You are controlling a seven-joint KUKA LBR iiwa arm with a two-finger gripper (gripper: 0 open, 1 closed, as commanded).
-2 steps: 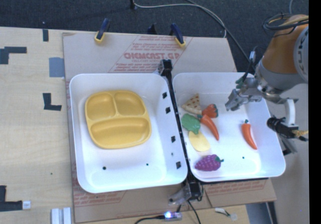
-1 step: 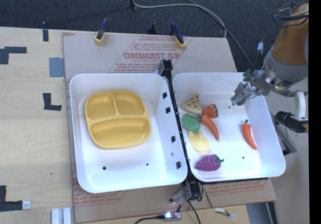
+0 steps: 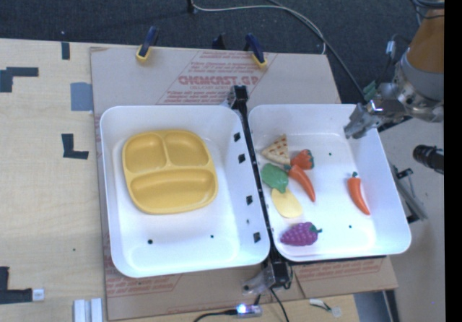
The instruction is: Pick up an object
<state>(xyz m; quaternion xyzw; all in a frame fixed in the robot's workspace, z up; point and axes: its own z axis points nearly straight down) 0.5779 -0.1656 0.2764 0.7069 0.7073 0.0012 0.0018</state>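
Pincer (image 3: 359,125) sits over the top-right corner of the right bin (image 3: 386,241), right at its rim, hanging off the grey arm (image 3: 422,61) with the orange band. Honestly can't tell how far it's open from this angle, and nothing visible is in its grip.

Landmark for everything: the right bin. Closest candidate is the lone orange carrot (image 3: 358,194) toward that bin's right side, well apart from the rest and with bare white floor all round it. I'd go for that one. The others crowd the bin's left side by the divider: a cracker-like wedge (image 3: 276,149), a red-orange pepper (image 3: 303,159), a second carrot (image 3: 303,183), a green leafy piece (image 3: 274,177), a yellow piece (image 3: 287,203), and purple grapes (image 3: 299,234) toward the bin's lower middle. The first five are touching or nearly so, and a grab there likely shoves neighbours.

To do it well: line up across the carrot's narrow width, centre on its middle, drop straight down, and stay off the bin's right wall.
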